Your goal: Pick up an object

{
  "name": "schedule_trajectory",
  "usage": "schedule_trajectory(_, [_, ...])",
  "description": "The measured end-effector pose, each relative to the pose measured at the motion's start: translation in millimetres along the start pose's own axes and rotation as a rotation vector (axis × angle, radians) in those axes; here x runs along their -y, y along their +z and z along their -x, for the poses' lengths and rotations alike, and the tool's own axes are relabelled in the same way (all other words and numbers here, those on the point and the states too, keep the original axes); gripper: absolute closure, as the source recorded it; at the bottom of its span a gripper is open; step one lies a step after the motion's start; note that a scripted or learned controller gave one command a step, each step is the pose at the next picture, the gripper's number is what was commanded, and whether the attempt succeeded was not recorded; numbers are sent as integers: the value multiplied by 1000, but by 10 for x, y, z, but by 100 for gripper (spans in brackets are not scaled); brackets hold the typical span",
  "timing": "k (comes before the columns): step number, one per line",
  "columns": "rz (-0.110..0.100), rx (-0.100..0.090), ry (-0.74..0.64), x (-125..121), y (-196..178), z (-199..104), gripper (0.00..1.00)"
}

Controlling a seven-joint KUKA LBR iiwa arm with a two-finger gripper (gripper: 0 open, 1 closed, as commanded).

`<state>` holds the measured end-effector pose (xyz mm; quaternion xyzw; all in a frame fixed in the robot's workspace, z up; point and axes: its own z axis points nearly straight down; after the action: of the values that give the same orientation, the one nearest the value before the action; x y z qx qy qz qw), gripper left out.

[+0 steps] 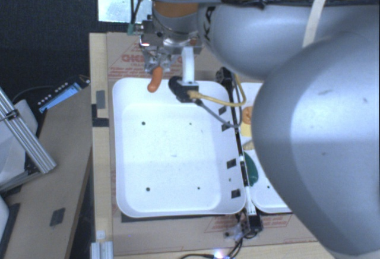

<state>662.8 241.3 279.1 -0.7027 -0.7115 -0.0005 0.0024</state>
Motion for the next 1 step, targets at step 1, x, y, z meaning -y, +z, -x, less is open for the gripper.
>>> schedule_trajectory(1, [23, -4, 6, 380, -2079, 55, 100])
